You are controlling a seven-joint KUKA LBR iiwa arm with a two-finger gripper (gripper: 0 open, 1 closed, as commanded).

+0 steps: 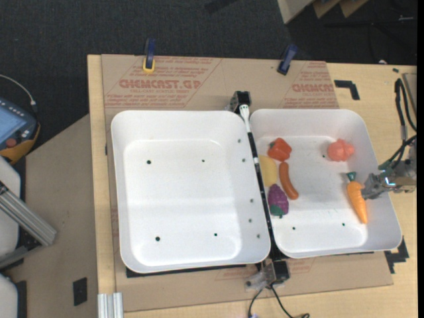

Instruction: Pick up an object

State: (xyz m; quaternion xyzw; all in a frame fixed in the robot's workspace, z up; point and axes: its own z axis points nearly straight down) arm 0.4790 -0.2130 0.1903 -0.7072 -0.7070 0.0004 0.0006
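Observation:
The right bin (311,240) holds several toy foods. A red pepper (279,149) lies near its left wall, with a yellow piece (267,170), an orange sausage (287,181) and a purple bunch of grapes (277,201) below it. A pink lump (340,150) rests at the upper right. An orange carrot (358,201) with a green top lies along the right wall. My gripper (384,181) reaches in over the bin's right rim, just right of the carrot's top end. Nothing shows between its tips.
The left bin (126,177) sits beside the right one, joined along a black clamp strip (255,171). Both rest on a cardboard sheet (199,78) held by blue clips. Cables (405,111) hang at the right edge.

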